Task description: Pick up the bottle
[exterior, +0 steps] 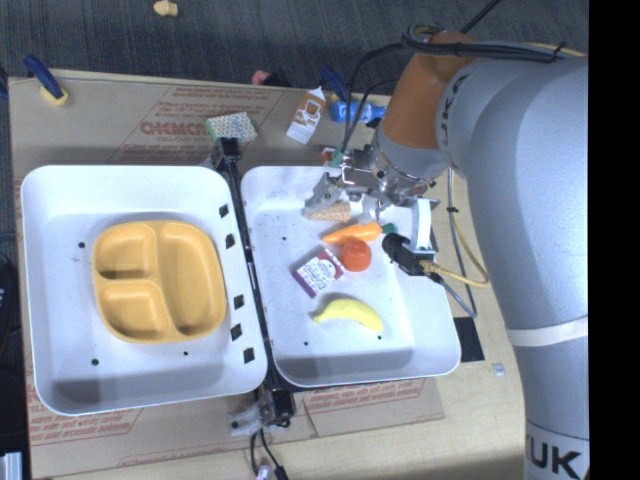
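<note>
**A:** Log, left to right. What lies farthest from the claw [362, 200]?

**B:** The left bin [40, 268], well apart from it toward the view's left. A yellow divided plate [158, 278] lies in it. On the desk [130, 118] above that bin, a green patterned packet [232, 126]. Closer to the claw and above it, a small carton [307, 116].

**A:** And the claw itself?

**B:** Low over the upper part of the right bin [430, 343]. Whether it is wide or narrow: cannot tell, since the wrist hardware hides it. Nothing seen held.

**A:** Items around it?

**B:** A tan piece [327, 208] just beside it on the left. An orange carrot-shaped piece [352, 233] just below it, touching a round red-orange piece [357, 256]. A purple packet [318, 271] below and left, near. A banana [348, 313] lowest, farther off.

**A:** The bottle?

**B:** Cannot identify with certainty. Best candidate is the round red-orange piece, just below the claw.
</note>
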